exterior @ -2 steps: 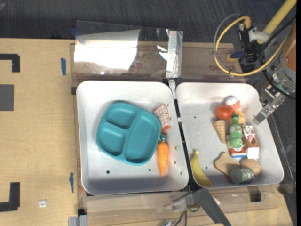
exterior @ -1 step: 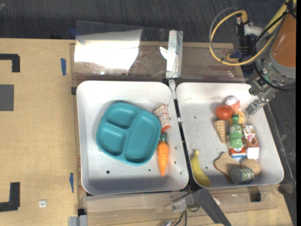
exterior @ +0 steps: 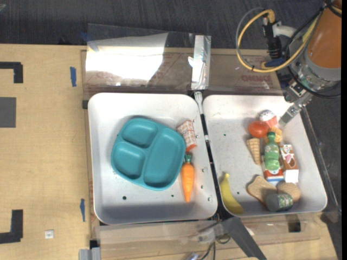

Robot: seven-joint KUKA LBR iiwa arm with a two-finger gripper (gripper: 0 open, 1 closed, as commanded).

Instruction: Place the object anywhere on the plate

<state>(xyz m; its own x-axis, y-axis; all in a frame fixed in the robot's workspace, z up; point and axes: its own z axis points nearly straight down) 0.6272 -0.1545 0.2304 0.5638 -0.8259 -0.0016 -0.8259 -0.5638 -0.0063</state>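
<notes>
A teal plate (exterior: 147, 153) with three compartments lies in the left bin (exterior: 103, 112), with nothing on it. Against its right rim rest an orange carrot (exterior: 187, 181) and a small red-and-white packet (exterior: 187, 134). My gripper (exterior: 291, 110) hangs over the far right corner of the right bin (exterior: 227, 112), empty as far as I can see. It is just right of a red tomato (exterior: 259, 129) and a white-and-red round item (exterior: 266, 116).
The right bin holds a cluster: a waffle cone (exterior: 254, 149), a green bottle (exterior: 271, 153), a small carton (exterior: 288, 158), a dark can (exterior: 279, 201), bread pieces (exterior: 259, 188) and a banana (exterior: 230, 196) at its front left. Cables (exterior: 255, 34) loop behind the bins.
</notes>
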